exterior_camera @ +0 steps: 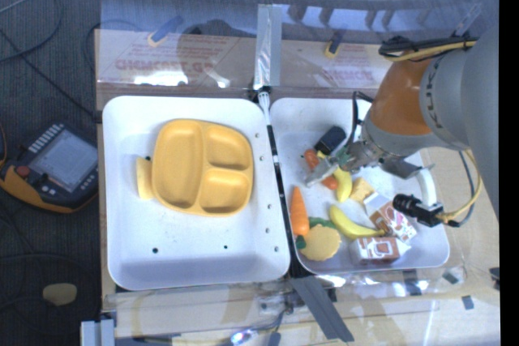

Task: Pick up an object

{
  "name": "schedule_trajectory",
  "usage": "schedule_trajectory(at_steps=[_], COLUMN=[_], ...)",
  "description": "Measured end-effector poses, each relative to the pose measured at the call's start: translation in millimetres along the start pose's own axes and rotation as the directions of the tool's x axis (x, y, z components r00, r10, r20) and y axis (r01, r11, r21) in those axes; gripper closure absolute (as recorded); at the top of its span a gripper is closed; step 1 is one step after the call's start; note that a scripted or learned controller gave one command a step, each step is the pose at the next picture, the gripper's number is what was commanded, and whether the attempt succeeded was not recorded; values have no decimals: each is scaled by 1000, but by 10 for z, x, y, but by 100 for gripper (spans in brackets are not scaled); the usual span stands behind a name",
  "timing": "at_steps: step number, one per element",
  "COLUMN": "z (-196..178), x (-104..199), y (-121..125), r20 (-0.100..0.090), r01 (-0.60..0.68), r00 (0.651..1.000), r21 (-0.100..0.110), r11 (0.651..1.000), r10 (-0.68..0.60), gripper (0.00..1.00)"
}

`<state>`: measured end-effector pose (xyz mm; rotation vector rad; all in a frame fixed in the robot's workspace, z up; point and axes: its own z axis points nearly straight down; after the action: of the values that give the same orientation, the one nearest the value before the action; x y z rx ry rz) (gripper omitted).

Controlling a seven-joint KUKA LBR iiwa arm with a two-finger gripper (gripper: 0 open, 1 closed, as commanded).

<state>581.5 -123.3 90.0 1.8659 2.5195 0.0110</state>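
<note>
The gripper (pixel 334 164) is reaching down into the right bin (pixel 438 255) from the right, its tip hanging among the toy foods at the bin's upper middle; whether it is apart or together cannot be told, as the wrist is hiding it. A black block (pixel 331 139) is lying just above the tip, and a small red piece (pixel 311 159) is sitting just to its left. A small yellow banana (pixel 344 185) is lying right below the tip, near or touching it. Further down, a carrot (pixel 298 211) is lying lengthwise along the bin's left wall, a larger banana (pixel 353 224) is curving across the middle, and a round tan cookie (pixel 322 242) is resting at the lower left. Two small printed cartons (pixel 378 249) are lying at the bin's lower right. The grey arm with its orange band (pixel 403 97) is crossing the bin's upper right corner. In the left bin (pixel 138 255), well apart from the gripper, a yellow divided plate (pixel 202 166) is lying near the centre. Both bins are sitting side by side on the table (pixel 186 61)
</note>
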Motion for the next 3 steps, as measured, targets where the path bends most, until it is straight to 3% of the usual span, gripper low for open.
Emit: schedule_trajectory(at_steps=[1, 2, 3], z=[-367, 5, -97], x=[271, -145, -137], y=[-229, 71, 91], r20=[-3, 1, 2], r01=[-11, -151, -148], r00=[1000, 989, 989], r21=[11, 1, -2], r11=[1000, 989, 989], r10=[11, 151, 148], gripper=[0, 0, 100])
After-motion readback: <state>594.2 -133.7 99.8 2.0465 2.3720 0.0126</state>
